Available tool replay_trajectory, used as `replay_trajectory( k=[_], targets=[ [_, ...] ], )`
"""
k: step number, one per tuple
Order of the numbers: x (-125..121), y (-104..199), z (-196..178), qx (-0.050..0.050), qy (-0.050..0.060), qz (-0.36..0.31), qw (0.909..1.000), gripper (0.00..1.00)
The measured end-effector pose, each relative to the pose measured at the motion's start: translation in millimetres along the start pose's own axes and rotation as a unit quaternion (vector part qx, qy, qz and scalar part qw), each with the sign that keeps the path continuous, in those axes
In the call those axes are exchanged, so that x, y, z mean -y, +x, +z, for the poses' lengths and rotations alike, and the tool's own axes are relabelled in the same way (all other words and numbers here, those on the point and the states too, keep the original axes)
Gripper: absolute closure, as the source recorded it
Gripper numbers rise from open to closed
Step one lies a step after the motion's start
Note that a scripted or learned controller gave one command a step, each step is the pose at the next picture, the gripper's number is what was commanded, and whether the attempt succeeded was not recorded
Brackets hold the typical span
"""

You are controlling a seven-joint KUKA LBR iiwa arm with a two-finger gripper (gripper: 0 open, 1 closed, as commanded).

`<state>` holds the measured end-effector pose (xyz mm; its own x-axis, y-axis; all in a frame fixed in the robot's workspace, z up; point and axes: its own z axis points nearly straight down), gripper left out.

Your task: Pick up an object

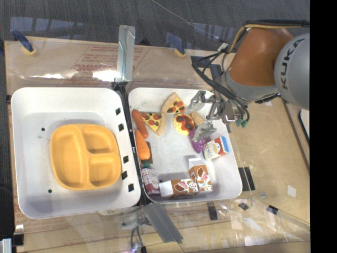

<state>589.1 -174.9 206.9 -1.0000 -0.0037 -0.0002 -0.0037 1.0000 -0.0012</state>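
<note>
Yellow plastic, a divided tray (pixel 84 155), sits in the left bin (pixel 26 104) and has no part in this step. The right bin (pixel 174 191) holds the toy food: a carrot (pixel 143 145) and a sausage (pixel 139 121) along its left wall, pizza slices (pixel 153 121) toward the far side, cartons (pixel 200 178) near the front, a small white-and-red carton (pixel 216 148) on the right.

The gripper (pixel 209 111) hovers over the bin's far right corner, above a purple piece (pixel 199 140) and a yellow, waffle-textured toy (pixel 197 119); whether it is spread or closed cannot be read through the cables, and nothing visibly sits in its grasp.

The nearest likely target is the purple piece: small, glossy, irregular, lying beside the small carton and touching the yellow toy. To do the pick well, I judge the descent should centre on one item, clear of the bin wall, with the closing line across its narrow side so neighbours are not pinched along with it.
</note>
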Motion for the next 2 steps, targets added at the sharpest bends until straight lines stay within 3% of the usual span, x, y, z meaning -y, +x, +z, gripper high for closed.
replay_trajectory(
  k=[1, 2],
  targets=[
    [19, 39, 114, 0.002, 0.000, 0.061, 0.9981, 0.00],
    [34, 85, 113, 0.003, 0.000, 0.080, 0.9968, 0.00]
  ],
)
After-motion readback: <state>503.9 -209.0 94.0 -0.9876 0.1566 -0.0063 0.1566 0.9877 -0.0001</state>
